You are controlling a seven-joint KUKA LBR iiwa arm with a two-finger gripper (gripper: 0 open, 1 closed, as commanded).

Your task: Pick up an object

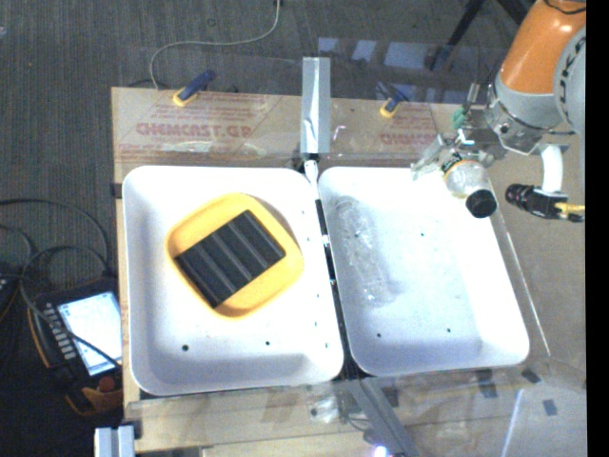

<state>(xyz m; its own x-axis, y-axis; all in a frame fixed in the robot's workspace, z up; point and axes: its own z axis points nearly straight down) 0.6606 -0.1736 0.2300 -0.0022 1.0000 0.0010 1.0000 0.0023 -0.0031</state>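
The left bin (143,350) holds a yellow pad with a black ribbed panel (236,253) lying flat, turned at an angle, roughly in the middle of the bin floor. The right bin (476,322) holds a clear plastic object (362,250), perhaps a bottle or a crumpled wrapper, lying lengthwise near the bin's left wall; it is hard to make out against the white.

The tool (455,165) hangs over the far right corner of the right bin, well apart from both things, and whether it is apart or together I cannot tell from this view.

The yellow pad looks light and fairly stiff, with rounded, possibly soft edges. It is wide and low, so a pinch across its whole breadth seems unlikely; a corner or one raised edge looks the better place to take hold. The clear object is probably very light, thin-walled and slippery, likely to squash or slide; gripping across its narrow width near the middle seems best.
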